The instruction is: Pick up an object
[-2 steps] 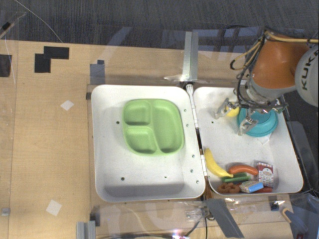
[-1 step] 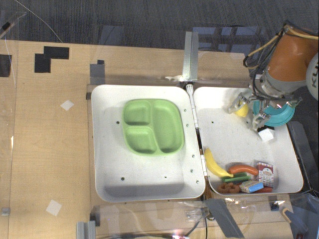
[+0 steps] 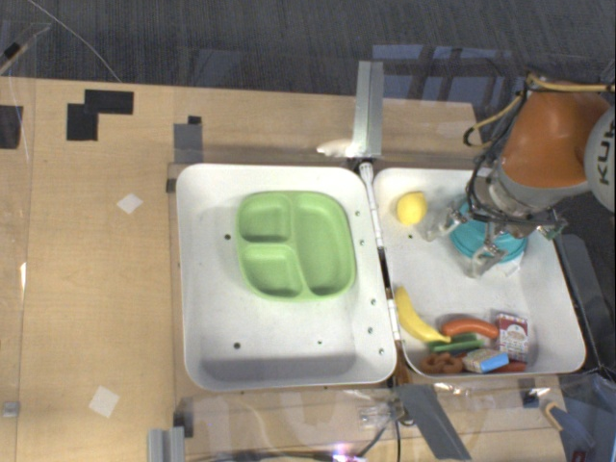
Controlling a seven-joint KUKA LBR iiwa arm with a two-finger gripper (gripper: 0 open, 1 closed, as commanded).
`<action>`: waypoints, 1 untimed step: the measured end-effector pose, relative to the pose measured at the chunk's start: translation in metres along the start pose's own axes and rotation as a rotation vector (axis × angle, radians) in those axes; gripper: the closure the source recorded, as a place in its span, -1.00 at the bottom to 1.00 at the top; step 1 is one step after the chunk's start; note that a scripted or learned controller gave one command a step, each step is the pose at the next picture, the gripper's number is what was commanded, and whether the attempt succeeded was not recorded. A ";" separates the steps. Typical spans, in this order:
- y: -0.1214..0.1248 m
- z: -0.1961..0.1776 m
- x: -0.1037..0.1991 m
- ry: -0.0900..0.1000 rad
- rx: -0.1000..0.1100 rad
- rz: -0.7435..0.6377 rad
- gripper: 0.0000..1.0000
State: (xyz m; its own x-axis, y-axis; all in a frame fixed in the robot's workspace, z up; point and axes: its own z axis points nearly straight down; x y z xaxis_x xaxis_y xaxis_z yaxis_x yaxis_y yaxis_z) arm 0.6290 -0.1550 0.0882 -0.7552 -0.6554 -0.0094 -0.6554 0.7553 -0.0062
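Banana point(image 3: 416, 318) lies near; gripper point(image 3: 491, 242) over teal bowl point(image 3: 481, 241).

KUKA arm point(image 3: 568, 152) is grey w/ a fat glossy orange band point(image 3: 544, 142) above the wrist, black lettering partly visible on the grey shell at the right edge. Thin black cables loop round the wrist. Gripper point(image 3: 491, 248) is bare silvery metal, small angular fingers.

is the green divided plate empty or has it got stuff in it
Empty. The green plate lies flat in the left bin, and all three of its compartments show bare green.
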 end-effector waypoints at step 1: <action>0.019 -0.002 0.013 0.003 -0.002 0.063 -1.00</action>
State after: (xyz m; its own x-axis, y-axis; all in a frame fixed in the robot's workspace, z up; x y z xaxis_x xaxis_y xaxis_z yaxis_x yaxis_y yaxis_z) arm 0.6069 -0.1494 0.0900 -0.7949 -0.6067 -0.0069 -0.6067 0.7949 -0.0039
